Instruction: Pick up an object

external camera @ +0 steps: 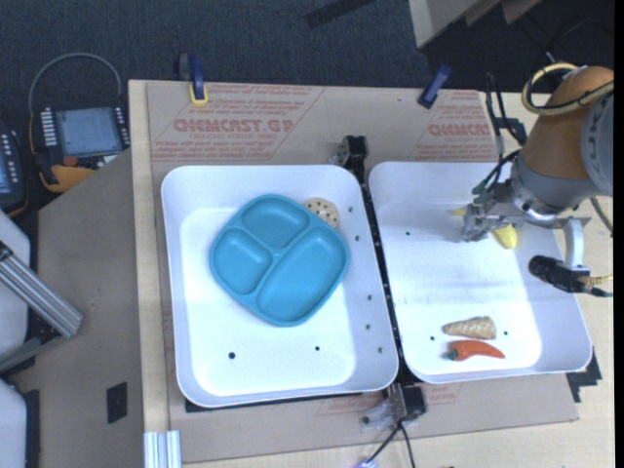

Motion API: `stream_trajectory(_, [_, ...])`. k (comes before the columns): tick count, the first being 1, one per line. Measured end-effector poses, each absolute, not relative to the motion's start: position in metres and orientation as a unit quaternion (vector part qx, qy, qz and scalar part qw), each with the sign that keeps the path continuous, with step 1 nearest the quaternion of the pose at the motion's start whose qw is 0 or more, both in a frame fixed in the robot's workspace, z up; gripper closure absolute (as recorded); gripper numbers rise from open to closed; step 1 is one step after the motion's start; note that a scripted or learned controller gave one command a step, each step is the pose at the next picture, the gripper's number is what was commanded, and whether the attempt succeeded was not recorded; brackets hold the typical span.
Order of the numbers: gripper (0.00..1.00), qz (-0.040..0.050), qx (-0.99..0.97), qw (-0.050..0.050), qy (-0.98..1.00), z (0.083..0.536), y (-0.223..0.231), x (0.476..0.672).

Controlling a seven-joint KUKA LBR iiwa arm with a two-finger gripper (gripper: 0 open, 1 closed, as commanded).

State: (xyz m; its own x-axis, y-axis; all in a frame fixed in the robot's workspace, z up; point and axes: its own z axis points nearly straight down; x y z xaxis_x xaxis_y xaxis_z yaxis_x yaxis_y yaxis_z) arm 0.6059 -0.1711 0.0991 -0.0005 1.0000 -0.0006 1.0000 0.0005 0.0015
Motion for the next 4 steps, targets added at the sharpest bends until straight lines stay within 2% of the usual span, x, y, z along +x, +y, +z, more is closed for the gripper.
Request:
stream_trajectory(3, [1.00,0.0015,0.707,0.004,0.707,0.236,-0.181,0.615])
stream_trajectory(4, [1.00,0.0016,0.705,0.000,0.709,0.240,-0.122,0.622])
